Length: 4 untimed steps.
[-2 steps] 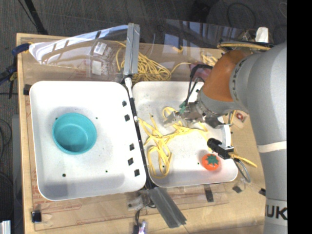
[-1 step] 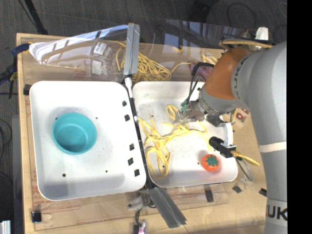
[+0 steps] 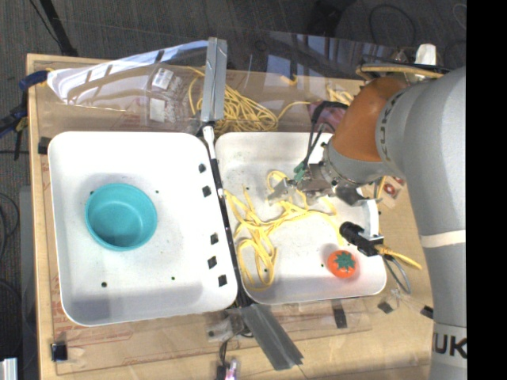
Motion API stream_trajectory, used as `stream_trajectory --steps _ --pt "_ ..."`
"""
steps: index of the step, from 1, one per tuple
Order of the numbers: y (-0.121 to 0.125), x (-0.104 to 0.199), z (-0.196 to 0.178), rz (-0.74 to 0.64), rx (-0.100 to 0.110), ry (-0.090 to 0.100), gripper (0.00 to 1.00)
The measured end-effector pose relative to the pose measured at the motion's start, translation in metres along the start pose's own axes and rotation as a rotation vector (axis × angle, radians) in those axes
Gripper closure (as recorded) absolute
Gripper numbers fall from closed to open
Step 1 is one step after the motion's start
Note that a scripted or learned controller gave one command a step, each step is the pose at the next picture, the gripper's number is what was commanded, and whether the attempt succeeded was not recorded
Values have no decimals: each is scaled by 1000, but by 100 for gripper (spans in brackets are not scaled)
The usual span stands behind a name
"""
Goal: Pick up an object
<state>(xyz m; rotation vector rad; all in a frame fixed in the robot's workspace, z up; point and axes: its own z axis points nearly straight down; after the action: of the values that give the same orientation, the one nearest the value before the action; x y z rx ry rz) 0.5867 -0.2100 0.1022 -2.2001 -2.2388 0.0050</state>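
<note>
Much of the yellow rope (image 3: 261, 228) near the jaws (image 3: 305, 182) looks tangled.

A small orange tomato-like toy (image 3: 344, 264) with a green top lies in the right bin's (image 3: 261, 291) near corner.

The bowl (image 3: 120, 216) is bright blue-green. Both bins (image 3: 87, 291) are white with little dark dots. The stringy noodles (image 3: 257, 228) are yellow. The small tomato (image 3: 344, 263) is orange-red with a green top. The arm (image 3: 428, 149) is grey with an orange band.
</note>
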Motion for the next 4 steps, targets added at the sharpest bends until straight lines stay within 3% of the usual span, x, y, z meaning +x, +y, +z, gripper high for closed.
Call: stream_trajectory --steps 1,2,3,4 --pt "1 1 -10 -5 1 0 100" --pt "1 1 -10 -6 1 0 0" --pt "5 2 10 -46 -1 2 0" --pt "5 2 0 -50 1 2 100"
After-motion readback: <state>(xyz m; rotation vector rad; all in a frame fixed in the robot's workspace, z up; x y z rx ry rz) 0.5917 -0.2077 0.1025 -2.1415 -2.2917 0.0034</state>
